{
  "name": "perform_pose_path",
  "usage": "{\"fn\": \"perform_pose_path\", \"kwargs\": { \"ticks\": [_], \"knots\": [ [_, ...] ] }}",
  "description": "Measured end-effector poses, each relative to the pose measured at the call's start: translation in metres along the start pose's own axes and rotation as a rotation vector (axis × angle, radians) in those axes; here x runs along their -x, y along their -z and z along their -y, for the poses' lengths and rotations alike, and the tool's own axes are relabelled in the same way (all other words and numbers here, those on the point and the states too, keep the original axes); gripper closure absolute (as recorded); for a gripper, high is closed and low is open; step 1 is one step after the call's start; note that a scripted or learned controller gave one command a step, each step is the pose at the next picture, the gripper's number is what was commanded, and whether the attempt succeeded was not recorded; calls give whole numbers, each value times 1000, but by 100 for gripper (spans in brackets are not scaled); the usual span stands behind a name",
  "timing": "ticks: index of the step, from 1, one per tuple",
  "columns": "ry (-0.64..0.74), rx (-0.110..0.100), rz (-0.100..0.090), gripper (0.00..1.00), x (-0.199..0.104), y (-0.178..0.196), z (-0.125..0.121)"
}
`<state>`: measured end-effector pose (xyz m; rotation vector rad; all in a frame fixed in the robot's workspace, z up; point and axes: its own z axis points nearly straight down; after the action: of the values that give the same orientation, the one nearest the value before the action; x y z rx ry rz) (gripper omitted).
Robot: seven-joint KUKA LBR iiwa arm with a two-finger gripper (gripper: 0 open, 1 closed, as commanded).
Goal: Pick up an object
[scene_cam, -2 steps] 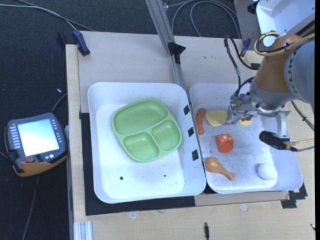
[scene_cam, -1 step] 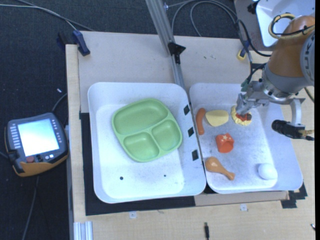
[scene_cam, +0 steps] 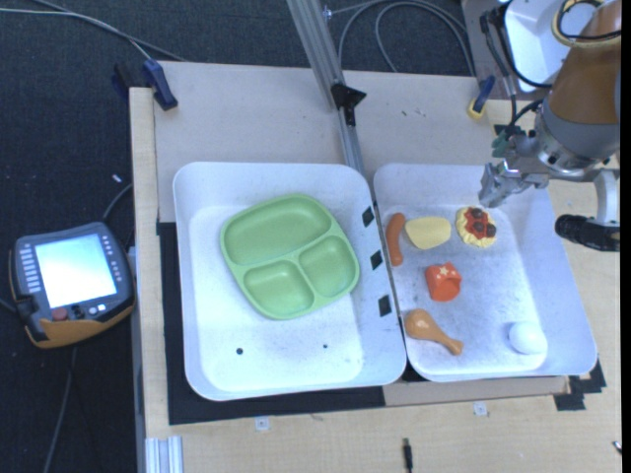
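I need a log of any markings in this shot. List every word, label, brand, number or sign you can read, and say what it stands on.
No text can be read anywhere in this view.
Handheld control pad left of the bench: its screen is a bright glare, and its buttons are too small to read.
Green divided plate, the two white bins and the toy foods: no markings visible.
Arm and gripper: no legible label.

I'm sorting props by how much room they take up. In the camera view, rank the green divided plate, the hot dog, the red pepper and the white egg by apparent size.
1. green divided plate, by far the largest
2. hot dog
3. red pepper and white egg: they look too alike to rank.
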<state>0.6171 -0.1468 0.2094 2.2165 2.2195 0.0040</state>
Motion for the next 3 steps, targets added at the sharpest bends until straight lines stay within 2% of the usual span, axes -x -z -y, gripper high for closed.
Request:
{"fn": "perform_pose_path", "kwargs": {
  "ticks": [1,2,3],
  "knots": [
    [-1,3,1,100,7,62,2],
    [5,-7,-4,100,-48,45,-12],
    [5,-8,-4,100,-108,31,-21]
  ]
}}
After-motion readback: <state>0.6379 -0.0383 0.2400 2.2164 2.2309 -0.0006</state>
